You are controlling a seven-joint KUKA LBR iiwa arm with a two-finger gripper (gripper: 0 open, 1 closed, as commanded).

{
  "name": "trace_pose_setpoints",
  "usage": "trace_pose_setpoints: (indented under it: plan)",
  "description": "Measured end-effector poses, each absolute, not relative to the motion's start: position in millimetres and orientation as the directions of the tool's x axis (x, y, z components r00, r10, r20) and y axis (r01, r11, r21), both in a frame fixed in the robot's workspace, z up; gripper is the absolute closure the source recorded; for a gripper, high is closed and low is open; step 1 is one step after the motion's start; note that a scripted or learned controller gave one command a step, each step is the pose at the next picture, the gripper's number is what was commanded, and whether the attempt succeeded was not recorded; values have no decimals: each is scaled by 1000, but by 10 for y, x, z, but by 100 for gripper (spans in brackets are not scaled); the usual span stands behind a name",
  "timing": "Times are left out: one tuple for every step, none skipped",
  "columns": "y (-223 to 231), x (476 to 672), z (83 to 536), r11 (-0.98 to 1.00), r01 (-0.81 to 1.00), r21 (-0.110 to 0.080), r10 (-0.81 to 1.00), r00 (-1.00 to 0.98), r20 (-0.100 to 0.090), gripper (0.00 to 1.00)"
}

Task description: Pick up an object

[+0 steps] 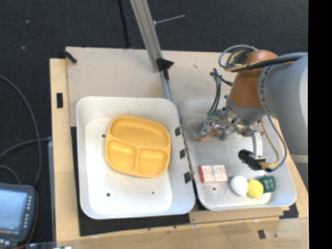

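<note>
In the right bin (218,152), a little way beyond the small pink-and-white box (213,174) toward the bin's far end, I have the hand (210,130) down low over the floor. From this slanted view I cannot tell how far open it is, or whether it has hold of anything. There is a brownish streak under it that I cannot read.

The things I could pick all lie on the box's other side, toward the near edge. A white egg (239,185) is just to the right of the box. A yellow ball (255,188) touches the egg, and a small green piece (268,182) sits next to the ball. To the left of the box, in the other bin (93,191), rests a yellow divided plate (138,146).

My worry is that the hand stands apart from the box and well apart from the egg, so closing here would likely catch nothing. If I go for the egg or ball, both are round and crowded together. A slightly off approach could nudge one away, or pinch two at once and drop both. The box lies flat and may slide instead of lifting.
</note>
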State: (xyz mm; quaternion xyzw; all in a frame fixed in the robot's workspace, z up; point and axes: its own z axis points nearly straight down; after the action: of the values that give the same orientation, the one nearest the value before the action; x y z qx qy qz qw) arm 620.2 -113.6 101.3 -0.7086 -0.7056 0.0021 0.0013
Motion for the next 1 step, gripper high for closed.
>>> trace_pose_setpoints:
  plan:
    - [-1143, 6205, 1011, -4, 1000, 0, 1000, 4, -1, 0]
